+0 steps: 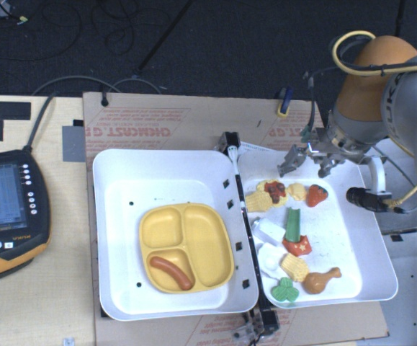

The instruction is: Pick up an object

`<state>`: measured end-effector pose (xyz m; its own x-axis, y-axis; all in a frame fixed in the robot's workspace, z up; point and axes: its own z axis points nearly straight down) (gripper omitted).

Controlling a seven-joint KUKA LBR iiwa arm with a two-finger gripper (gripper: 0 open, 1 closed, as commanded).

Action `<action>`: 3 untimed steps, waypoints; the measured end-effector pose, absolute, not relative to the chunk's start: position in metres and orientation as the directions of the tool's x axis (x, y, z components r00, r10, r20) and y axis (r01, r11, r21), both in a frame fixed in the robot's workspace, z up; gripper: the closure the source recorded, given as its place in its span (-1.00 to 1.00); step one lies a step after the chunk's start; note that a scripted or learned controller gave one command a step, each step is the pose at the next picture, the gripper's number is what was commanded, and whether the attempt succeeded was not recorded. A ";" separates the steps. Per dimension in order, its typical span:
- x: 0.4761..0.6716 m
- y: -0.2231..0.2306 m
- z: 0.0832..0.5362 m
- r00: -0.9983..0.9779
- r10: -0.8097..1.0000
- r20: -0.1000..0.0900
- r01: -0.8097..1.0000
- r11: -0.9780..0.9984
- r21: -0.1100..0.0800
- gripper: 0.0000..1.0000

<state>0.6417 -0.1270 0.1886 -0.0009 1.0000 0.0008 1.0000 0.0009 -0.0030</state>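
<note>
Cardboard-topped bench, two white bins (pixel 114 193), claw (pixel 308 160) spread wide above toy food (pixel 294 222)

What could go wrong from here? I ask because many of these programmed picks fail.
1. The toys in the right bin lie packed: the green stick rests against the tomato piece, so the fingers may nudge or catch two things.
2. The gripper hangs above the bin's far edge, and the strawberry lies near it; a slightly offset descent could close on nothing.
</note>
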 end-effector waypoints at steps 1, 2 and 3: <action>0.616 -0.060 0.349 -0.008 1.000 0.002 1.000 0.008 0.013 -1.00; 0.615 -0.064 0.348 -0.005 1.000 -0.001 1.000 0.005 -0.004 1.00; 0.564 -0.045 0.336 -0.002 1.000 0.001 1.000 0.002 -0.006 1.00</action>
